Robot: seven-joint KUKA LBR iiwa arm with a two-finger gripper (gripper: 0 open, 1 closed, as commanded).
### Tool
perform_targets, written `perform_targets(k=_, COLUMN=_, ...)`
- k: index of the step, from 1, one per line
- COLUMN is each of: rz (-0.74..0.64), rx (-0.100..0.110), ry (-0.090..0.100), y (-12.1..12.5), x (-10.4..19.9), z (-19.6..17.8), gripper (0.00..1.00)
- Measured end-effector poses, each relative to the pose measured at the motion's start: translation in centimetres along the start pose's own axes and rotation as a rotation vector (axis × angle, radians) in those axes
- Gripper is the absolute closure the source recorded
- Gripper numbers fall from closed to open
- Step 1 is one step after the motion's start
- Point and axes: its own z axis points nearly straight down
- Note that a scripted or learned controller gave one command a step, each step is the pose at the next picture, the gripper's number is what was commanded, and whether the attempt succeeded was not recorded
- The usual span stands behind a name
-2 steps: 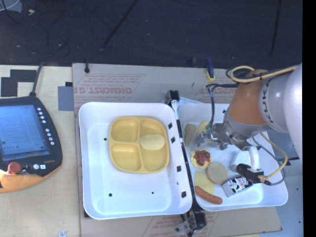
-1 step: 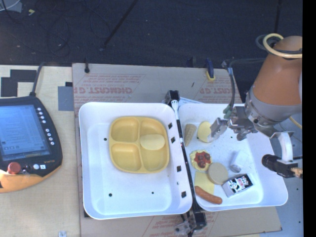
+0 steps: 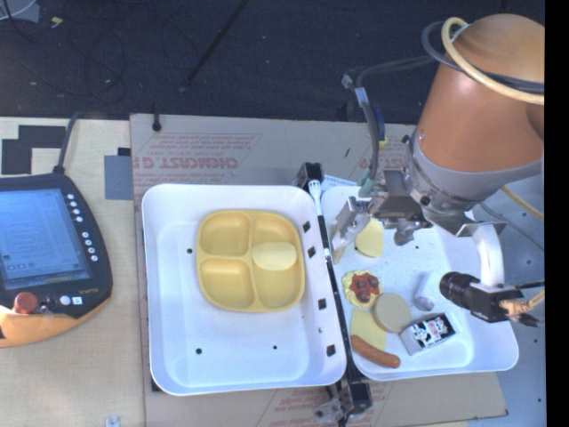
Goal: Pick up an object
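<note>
Orange-banded arm [image 3: 484,87] looms closest; its hand [image 3: 379,219] hovers just above a pale yellow toy wedge [image 3: 371,239], its spread impossible to tell; the wedge looks light, stiff and smooth, probably best pinched across its flat faces.

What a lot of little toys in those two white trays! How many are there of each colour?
Yellow: 4 (divided plate, round piece in it, wedge, flat slice)
Yellow with red topping: 1, a pizza-like piece
Greyish: 1, a disc
Orange-brown: 1, a sausage
Black-and-white: 1, a small box
Total: 8
</note>
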Motion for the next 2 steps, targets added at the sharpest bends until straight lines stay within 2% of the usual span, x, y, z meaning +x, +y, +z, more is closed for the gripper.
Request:
perform_targets(k=1, rz=0.016, rx=0.025, ry=-0.005, y=-1.8, x=-3.0, z=15.2, gripper=0.0)
perform_targets(k=2, rz=0.018, rx=0.018, ry=-0.005, y=-1.8, x=-7.3, z=19.9, gripper=0.0)
